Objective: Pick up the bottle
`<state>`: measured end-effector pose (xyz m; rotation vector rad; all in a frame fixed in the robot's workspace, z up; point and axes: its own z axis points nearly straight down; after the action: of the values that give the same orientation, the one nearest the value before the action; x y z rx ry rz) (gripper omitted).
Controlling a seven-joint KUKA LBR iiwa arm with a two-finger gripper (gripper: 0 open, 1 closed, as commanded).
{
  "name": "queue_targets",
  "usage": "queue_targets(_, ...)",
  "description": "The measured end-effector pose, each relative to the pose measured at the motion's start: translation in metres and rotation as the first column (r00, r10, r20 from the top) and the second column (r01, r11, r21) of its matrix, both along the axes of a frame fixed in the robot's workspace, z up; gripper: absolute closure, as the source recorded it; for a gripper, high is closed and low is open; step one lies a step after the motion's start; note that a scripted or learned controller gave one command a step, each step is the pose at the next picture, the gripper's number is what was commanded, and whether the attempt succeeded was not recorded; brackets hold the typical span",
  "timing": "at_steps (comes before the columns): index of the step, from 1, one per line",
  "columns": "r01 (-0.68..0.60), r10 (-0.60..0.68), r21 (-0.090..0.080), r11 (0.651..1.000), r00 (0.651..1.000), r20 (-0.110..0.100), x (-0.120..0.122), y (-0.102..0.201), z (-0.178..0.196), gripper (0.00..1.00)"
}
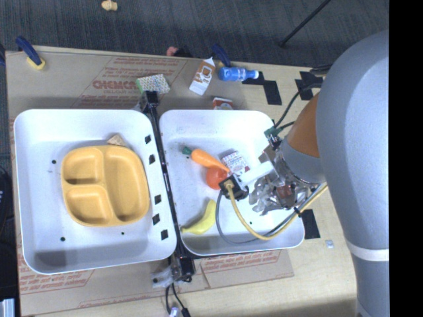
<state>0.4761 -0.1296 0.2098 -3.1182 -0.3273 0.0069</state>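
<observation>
The bottle (238, 74) lies on its side on the bench beyond the far rim of the right bin (198, 121), blue, just beside a small carton (202, 76) — outside both bins and well apart from me. My gripper (268, 200) hangs low over the right bin's near right part, with a yellow cable (254, 233) looping under it; whether I am released or clenched I cannot tell from this slant, and I see nothing that reads as a bottle at my tip. Close by me lie an orange carrot-like piece (210, 160), a small printed packet (234, 160) and a banana (203, 220). The left bin (39, 124) holds a yellow divided tray (106, 185). By my reckoning the pick is not yet done — what is left is the reach across to the bottle, the grasp and the lift
</observation>
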Motion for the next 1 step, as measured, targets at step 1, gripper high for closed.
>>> queue_targets(1, -0.040, 0.040, -0.002, 0.999, 0.999, 0.001, 0.0044, -0.0818, -0.0105, 1.00)
